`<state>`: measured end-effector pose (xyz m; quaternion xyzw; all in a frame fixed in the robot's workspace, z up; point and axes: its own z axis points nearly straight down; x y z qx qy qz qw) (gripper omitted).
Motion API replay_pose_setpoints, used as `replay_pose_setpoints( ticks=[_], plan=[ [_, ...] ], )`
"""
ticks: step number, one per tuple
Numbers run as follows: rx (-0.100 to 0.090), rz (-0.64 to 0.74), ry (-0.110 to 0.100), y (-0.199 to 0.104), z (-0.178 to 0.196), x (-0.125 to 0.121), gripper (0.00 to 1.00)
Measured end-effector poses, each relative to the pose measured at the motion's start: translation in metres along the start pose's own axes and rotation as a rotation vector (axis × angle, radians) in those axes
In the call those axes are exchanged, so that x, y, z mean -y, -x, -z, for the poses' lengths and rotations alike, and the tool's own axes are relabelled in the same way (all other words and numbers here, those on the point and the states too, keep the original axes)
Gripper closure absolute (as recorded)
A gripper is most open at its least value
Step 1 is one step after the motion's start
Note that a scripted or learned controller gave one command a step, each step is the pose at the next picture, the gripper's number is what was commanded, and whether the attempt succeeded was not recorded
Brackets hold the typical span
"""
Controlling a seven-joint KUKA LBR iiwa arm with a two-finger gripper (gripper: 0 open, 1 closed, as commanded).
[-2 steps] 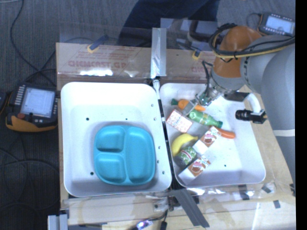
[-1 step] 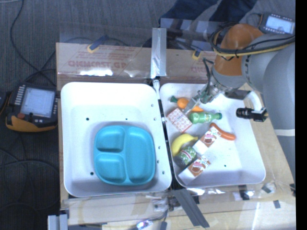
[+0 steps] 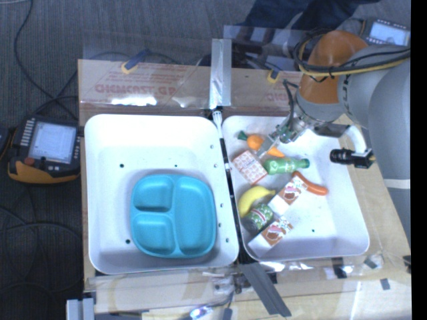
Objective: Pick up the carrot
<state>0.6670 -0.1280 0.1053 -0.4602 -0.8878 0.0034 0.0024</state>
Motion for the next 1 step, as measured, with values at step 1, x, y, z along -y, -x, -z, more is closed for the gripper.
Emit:
replay_pose_setpoints(
  ticks=[1],
  plan=[
    [0.002,-0.070,0.010,-0.0341,0.0866,-0.0257,1.00]
  ],
)
